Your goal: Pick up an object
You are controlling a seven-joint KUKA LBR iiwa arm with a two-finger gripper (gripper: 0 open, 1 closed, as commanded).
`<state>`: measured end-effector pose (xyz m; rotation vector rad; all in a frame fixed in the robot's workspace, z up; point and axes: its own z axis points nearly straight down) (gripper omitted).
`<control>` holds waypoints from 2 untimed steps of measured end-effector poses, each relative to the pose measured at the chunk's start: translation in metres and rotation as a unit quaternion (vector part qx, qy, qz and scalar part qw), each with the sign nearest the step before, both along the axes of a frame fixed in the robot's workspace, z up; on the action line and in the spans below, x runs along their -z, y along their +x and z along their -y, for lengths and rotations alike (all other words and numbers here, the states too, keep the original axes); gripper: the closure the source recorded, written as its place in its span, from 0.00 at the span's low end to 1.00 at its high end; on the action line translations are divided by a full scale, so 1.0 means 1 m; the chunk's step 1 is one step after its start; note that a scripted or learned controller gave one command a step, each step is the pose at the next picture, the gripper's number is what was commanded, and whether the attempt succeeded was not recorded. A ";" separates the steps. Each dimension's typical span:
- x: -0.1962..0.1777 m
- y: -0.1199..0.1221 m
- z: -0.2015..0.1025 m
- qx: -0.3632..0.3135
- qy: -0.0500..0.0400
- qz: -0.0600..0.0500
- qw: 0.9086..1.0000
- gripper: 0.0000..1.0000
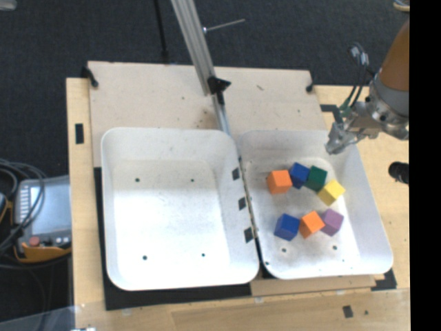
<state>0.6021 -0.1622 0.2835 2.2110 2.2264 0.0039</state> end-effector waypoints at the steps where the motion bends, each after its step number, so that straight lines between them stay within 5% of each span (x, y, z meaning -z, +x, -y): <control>1: 0.003 0.000 -0.041 0.001 0.000 -0.002 1.000 1.00; 2: 0.019 0.000 -0.091 0.000 0.001 -0.002 1.000 1.00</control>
